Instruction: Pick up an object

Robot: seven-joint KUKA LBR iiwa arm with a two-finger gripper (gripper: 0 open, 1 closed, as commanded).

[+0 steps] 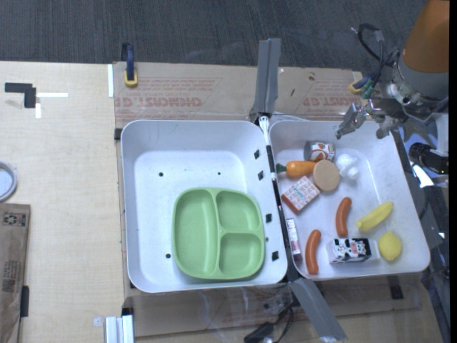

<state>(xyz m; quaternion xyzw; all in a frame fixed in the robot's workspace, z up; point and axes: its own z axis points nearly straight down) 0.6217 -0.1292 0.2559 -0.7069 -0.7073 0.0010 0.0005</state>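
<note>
The right bin [410, 191] holds several small items: a small can [319, 151], an orange carrot [300, 168], a round tan disc [327, 176], a white lump [348, 165], a pink box [300, 194], two sausages [343, 215] [313, 251], a banana [375, 216], a lemon [390, 246] and a black-and-white carton [350, 250]. My gripper [365, 128] hangs above the bin's far edge, up and right of the can. It is open, with nothing between its fingers.
The left bin [143, 191] holds a green divided plate [218, 233]. A grey divider post [268, 77] rises between the bins at the back. Cables [371, 48] hang near the wrist. A tape roll [3, 183] lies on the bench at far left.
</note>
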